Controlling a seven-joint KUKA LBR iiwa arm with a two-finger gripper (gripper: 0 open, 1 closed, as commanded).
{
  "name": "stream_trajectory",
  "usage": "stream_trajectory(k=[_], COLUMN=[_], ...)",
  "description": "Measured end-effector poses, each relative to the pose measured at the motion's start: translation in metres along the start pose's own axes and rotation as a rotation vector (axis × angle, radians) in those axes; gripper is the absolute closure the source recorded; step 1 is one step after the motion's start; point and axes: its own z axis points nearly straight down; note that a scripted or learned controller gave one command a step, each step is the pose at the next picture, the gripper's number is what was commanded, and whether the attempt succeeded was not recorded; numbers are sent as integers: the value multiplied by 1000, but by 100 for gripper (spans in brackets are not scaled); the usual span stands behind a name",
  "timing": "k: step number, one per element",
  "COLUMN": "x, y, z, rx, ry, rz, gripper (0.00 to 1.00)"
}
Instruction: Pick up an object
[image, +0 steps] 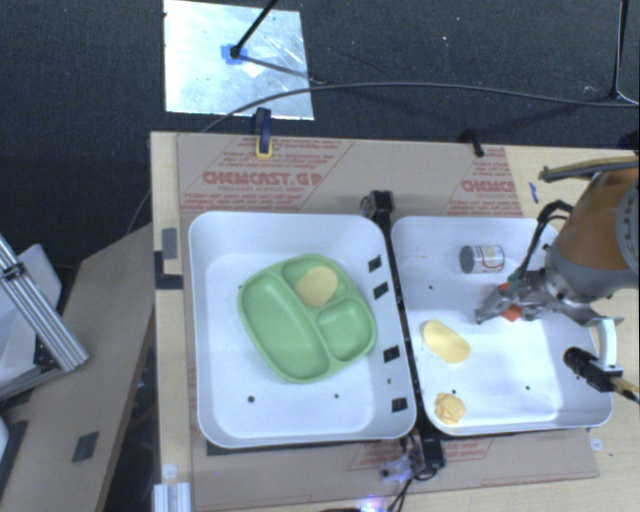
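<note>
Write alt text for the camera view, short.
The end effector of a grey and orange arm reaches into the right bin near a small can and two yellow items. The left bin holds a green divided tray with one yellow piece.

A green divided plate (296, 332) holding a yellow piece (318, 286) sits in the left white bin (215, 300).

The arm (600, 240) is running off the right edge, its upper links cut away. The gripper (497, 303) is appearing too small to resolve its finger gap. The arm is covering part of the right bin (480, 405).
</note>
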Motion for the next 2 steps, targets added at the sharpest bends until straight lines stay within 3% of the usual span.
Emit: stream_trajectory(k=[1,2], x=[-1,4], y=[1,5], z=[-13,-76], rx=[-5,-9], ry=[-2,-3], rz=[0,-4], gripper=[100,100])
